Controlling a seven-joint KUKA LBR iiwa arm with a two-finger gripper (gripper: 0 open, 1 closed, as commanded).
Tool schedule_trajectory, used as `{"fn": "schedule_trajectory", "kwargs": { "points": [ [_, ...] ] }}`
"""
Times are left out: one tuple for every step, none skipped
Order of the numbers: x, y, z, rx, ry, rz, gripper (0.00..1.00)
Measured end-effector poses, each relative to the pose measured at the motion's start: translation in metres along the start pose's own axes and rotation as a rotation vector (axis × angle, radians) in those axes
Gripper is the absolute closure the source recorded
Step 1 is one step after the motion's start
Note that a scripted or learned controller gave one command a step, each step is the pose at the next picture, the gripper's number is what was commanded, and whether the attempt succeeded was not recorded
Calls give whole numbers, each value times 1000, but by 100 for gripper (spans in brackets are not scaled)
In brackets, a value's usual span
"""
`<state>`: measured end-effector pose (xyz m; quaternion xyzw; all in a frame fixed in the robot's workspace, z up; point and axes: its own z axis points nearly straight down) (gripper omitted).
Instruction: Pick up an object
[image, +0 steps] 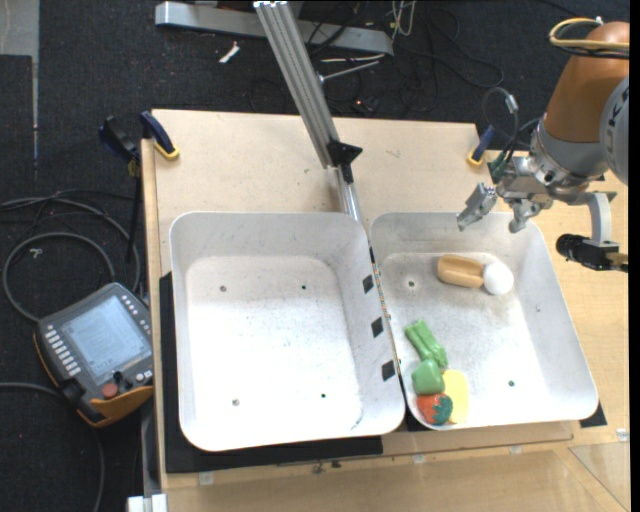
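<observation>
My gripper (499, 209) hung over the far edge of the right bin (560, 340), its two fingers spread apart with nothing between them. One fingertip (468, 219) pointed down toward the bin's back wall, the other sat to its right. Below and a little nearer the camera lay a tan bread-roll-shaped piece (460, 270), and touching its right end was a white egg-shaped object (498, 278). Both rested on the bin floor, near my fingers but clearly apart from them. Further toward the front of the same bin, by the wall shared with the left bin (200, 300), sat a cluster of toys: a green piece (426, 345), a yellow piece (456, 385) and a red-orange piece (434, 408), well apart from my gripper.
</observation>
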<state>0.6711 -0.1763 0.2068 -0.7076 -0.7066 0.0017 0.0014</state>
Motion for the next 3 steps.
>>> {"fn": "schedule_trajectory", "kwargs": {
  "points": [
    [10,-5,56,1,1,-4,0],
    [11,-6,110,0,1,-4,0],
    [11,-4,95,-8,-1,-5,100]
  ]
}}
